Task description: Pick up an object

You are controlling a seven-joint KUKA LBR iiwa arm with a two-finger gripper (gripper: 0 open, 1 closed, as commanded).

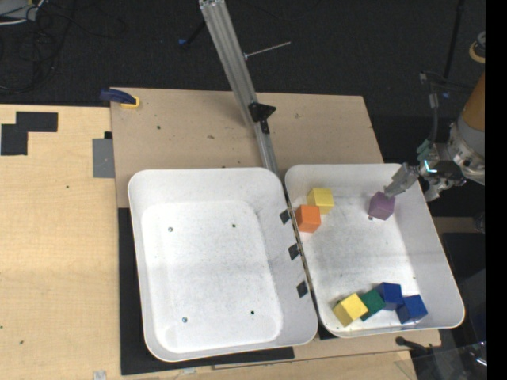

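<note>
I see a pale wooden desk point(55, 236) against a dark floor strung with cables, and a brown board point(238, 129) lying on it beneath two white bins. A grey aluminium rail point(238, 70) slants down from the top and ends between the bins.

The purple block point(381, 205) sits in the right bin point(444, 267), in its upper right part, near the far wall. The claw point(398, 184) hangs just above and to the right of it, one grey finger point(396, 185) pointing down towards the block's top corner; I cannot tell whether that finger touches it. Whether the claw is open or closed I cannot tell either, and I do not see the block between the fingers. The arm point(467, 145) comes in over the bin's right rim.

Well to the left of the purple block, a yellow block point(322, 198) and an orange block point(308, 218) touch each other beside the bin's left wall. At the near end, a yellow cube point(349, 308), a green block point(372, 301) and two blue blocks point(390, 293) point(411, 308) huddle in a row. None of these stands between the claw and the purple block.

The left bin point(158, 184) shows a few dark specks on its floor. Black clips point(291, 250) sit along the seam between the bins. A blue and yellow clamp point(120, 97) lies at the board's far left corner. I can read no writing anywhere.
</note>
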